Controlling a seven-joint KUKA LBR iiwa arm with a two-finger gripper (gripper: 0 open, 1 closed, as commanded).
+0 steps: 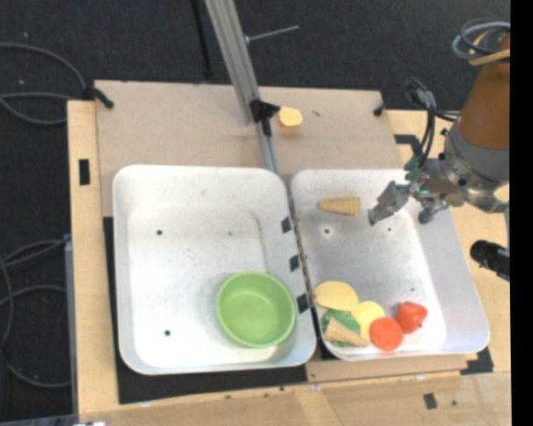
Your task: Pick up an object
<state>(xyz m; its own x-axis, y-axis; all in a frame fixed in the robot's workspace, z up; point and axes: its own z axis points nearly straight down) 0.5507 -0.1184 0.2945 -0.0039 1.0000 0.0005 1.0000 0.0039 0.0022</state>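
A tan waffle cone (339, 206) lies flat on its side in the upper part of the right bin (444, 273), right of the frame's centre, its point aimed right. Down at that bin's lower edge a cluster sits packed together: a pale yellow piece (336, 295), a brighter yellow round one (369, 313), a second small cone (344, 330) over something green, and two red-orange fruits (387, 334), (412, 316). In the left bin (160, 238), lower middle of the frame, a green bowl (256, 308) stands upright.
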